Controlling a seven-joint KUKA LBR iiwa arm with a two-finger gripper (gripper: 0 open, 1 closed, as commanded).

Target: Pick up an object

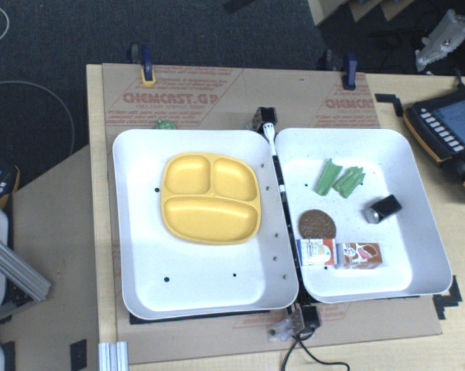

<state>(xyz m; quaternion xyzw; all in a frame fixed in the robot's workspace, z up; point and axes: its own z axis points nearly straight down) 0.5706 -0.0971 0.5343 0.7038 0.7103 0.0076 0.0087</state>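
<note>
Green ridged plastic pieces [338, 178] lie in the right white bin [418, 207] — above a brown round disc [317, 224]. Beside that disc sit a small black block [382, 208] and a flat printed packet [339, 253].

We see the bench [62, 230], a pale wooden surface, running across the lower part of the frame. On it lies a brown board [240, 99] printed with red lettering, held at its upper edge by two blue-handled clamps, one at upper left [145, 62] and one at upper right [349, 72]. Two shallow white bins rest side by side on that board: the left bin [139, 269] fills the centre-left of the frame, and the right bin [425, 261] sits at centre-right, their inner rims touching along a seam down the middle. At the right edge of the frame we see a dark handheld pendant [447, 126] with an orange rim lying on the bench.
</note>
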